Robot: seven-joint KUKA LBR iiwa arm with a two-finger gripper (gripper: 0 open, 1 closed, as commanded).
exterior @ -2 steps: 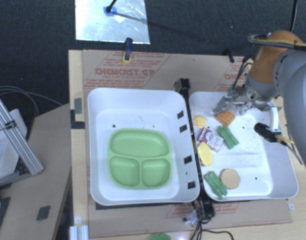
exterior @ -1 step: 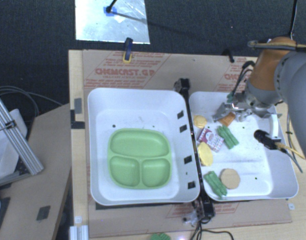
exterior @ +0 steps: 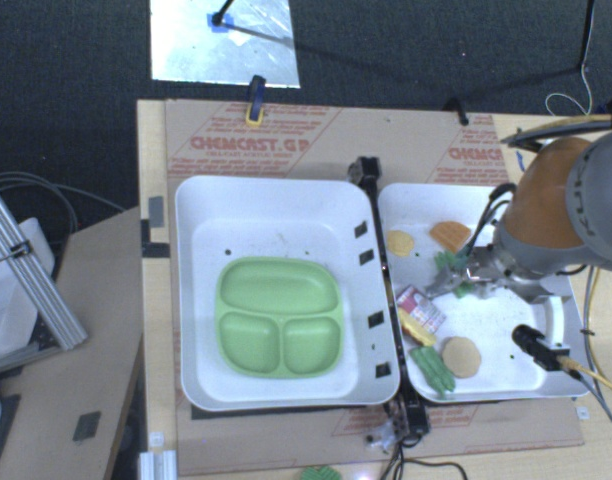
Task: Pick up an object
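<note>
My gripper [exterior: 454, 280] hangs low in the right bin [exterior: 486, 203], near its middle. A small green object [exterior: 445, 261] lies just above and left of the gripper tip, very close to it; I cannot tell whether they touch. An orange piece [exterior: 451, 234] and a yellow round piece [exterior: 399, 241] lie toward the bin's back left. In front of the gripper lie a pink and yellow packet [exterior: 419, 314], a tan round piece [exterior: 461, 356] and a green object [exterior: 435, 370].
The left bin [exterior: 201, 218] holds a green divided plate [exterior: 279, 315]. The arm's grey and orange body [exterior: 561, 208] covers the right bin's back right part. A black divider [exterior: 379, 268] runs between the bins.
</note>
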